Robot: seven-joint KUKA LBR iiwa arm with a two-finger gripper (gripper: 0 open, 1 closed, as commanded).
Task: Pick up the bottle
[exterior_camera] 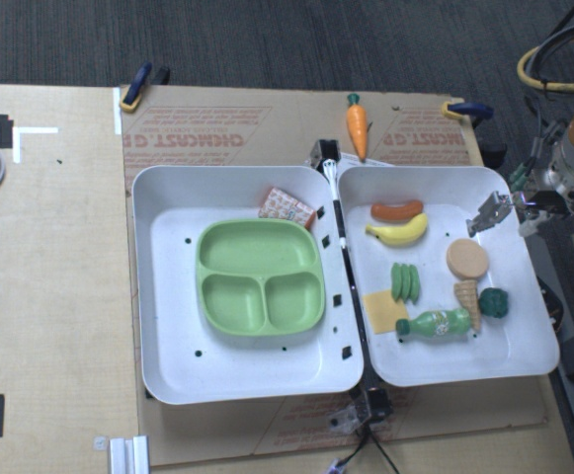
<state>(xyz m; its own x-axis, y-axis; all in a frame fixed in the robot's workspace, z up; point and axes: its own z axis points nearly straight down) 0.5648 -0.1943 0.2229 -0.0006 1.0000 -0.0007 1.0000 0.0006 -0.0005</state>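
Hand hovers over right bin's far edge, well apart from bottle; grip state unclear.

We are seeing the arm running off the right edge, so most of it is cut away. The gripper is showing too small for us to judge its state. The patterned packet is lying partly behind the green divided plate. The bottle's label is reading as a blur.

Bench under cardboard, two bins
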